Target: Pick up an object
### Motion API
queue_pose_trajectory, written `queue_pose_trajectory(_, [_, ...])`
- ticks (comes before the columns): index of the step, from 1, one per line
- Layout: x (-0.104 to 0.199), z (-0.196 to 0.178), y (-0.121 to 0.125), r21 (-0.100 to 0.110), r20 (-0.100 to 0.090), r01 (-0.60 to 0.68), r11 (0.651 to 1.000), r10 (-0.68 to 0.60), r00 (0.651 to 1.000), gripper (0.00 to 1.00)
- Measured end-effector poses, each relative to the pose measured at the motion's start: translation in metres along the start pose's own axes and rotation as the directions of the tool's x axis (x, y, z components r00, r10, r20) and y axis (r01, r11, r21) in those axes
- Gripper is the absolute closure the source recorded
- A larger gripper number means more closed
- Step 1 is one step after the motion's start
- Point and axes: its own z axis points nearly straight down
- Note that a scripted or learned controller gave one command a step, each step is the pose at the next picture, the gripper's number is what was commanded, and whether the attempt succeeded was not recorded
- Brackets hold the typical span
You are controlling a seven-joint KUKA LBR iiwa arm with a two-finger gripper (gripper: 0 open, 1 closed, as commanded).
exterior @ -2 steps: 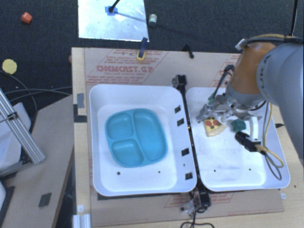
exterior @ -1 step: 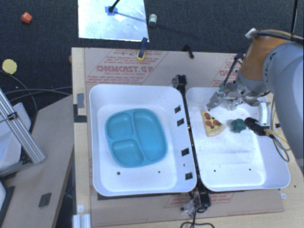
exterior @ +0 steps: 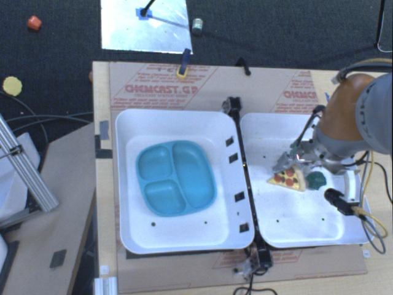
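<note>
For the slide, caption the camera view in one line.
KUKA arm's gripper poised over a toy pizza slice in the right bin; blue divided plate in left bin.

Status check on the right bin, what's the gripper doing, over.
Gripper low in right bin, just above pizza slice. Green object beside slice. Nothing seen held. Blue tray in left bin.

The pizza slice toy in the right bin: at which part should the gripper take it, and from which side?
Probably from above, across the two long sides of the pizza slice toy, near its middle. It lies flat on the floor of the right bin, its tip toward the divider, so only these edges offer grip. The green object sits close to the crust end, so avoid that end.
</note>
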Motion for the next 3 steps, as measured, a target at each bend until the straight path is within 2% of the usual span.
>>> queue_pose_trajectory(1, [0.058,0.001,-0.016,-0.005,-0.001,0.009,1.0,-0.009,1.0,0.0])
queue_pose_trajectory(2, [0.054,-0.01,-0.015,-0.008,0.001,0.005,1.0,-0.005,1.0,1.0])
queue_pose_trajectory(3, [0.036,-0.059,0.001,-0.01,0.003,0.002,1.0,-0.002,1.0,1.0])
